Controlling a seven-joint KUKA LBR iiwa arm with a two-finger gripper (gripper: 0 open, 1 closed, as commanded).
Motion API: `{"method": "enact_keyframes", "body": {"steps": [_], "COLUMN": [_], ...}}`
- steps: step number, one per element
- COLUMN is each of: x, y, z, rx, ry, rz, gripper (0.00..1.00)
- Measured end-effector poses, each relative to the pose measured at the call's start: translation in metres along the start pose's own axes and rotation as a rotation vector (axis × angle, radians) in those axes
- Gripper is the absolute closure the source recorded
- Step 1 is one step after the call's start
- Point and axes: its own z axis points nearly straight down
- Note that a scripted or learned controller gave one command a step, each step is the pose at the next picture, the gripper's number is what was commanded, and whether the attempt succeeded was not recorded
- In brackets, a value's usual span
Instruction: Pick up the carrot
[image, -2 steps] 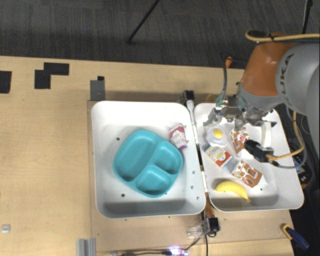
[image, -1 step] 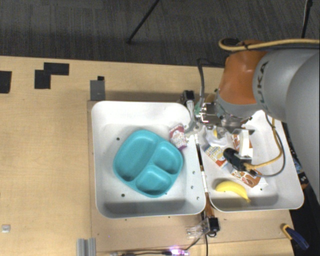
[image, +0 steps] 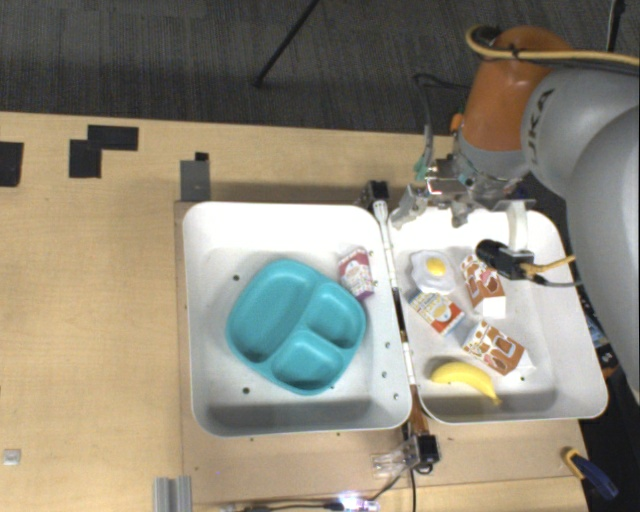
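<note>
The tool (image: 437, 207) hangs over the far end of the right bin (image: 570, 390), close to the wall it shares with the left bin (image: 205, 300). From this slant its opening cannot be told, and nothing is seen in its hold. Just in front of it in the right bin lie a white-and-yellow egg toy (image: 434, 268), a red-and-white carton (image: 484, 281), an orange-edged carton (image: 440, 312) and a brown-and-white carton (image: 496, 347). Nearest the camera lies a banana (image: 465, 380). In the left bin a teal divided plate (image: 295, 325) fills the middle, with a small pink packet (image: 357, 272) against the shared wall. Both bins rest on the pale desk (image: 100, 350). Which of these things, if any, is the carrot cannot be told, since none reads plainly as a long orange taper. Its place, its long axis and the way its tip points therefore stay unsettled. The step in hand looks like finding and approaching the target. To do that well, the tool should fix on the carrot before descending, then turn to close across its narrow width, square to its length and clear of neighbours and walls.
</note>
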Motion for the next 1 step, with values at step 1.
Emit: {"method": "enact_keyframes", "body": {"steps": [1], "x": [0.053], "y": [-0.0737], "z": [0.0003], "rx": [0.006], "ry": [0.006], "rz": [0.177], "gripper": [0.0]}}
